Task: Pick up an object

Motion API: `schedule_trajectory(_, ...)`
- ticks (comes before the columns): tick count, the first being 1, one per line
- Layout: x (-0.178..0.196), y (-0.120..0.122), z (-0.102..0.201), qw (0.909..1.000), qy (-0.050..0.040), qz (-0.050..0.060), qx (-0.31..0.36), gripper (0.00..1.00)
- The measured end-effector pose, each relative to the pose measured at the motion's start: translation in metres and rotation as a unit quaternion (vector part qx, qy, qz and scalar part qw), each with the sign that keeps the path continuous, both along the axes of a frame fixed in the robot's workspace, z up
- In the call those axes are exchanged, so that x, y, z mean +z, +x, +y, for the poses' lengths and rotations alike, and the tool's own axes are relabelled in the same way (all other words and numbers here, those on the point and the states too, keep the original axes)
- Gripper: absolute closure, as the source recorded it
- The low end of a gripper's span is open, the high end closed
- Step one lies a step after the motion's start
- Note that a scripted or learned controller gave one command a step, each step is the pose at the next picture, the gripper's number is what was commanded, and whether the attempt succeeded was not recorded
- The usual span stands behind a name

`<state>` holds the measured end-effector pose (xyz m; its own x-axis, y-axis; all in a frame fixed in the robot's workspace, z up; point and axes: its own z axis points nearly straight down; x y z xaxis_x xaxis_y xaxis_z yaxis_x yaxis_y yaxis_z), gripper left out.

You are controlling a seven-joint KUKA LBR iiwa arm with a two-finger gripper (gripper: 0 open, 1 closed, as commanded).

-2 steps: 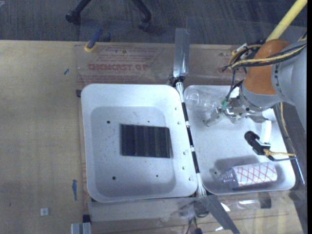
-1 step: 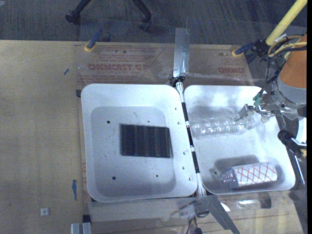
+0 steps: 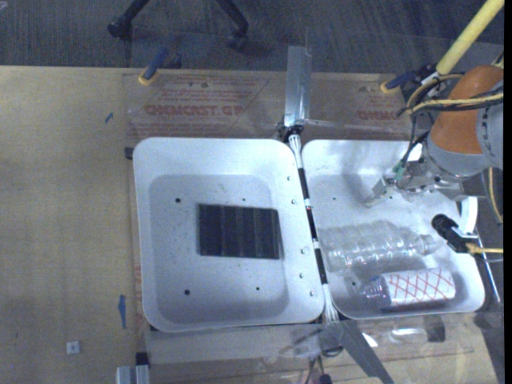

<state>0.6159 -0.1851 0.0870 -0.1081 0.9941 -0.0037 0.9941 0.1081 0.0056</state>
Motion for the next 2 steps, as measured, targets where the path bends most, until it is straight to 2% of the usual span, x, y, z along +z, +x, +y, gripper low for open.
schedule_trajectory(1, 0.025, 0.003, -0.021, 0.9937, -0.0007, 0.001, 0.112, 0.00)
schedule_trajectory(2, 0.000, -0.054, -0.024, 0.9878, -0.0004, 0.000, 0.156, 0.00)
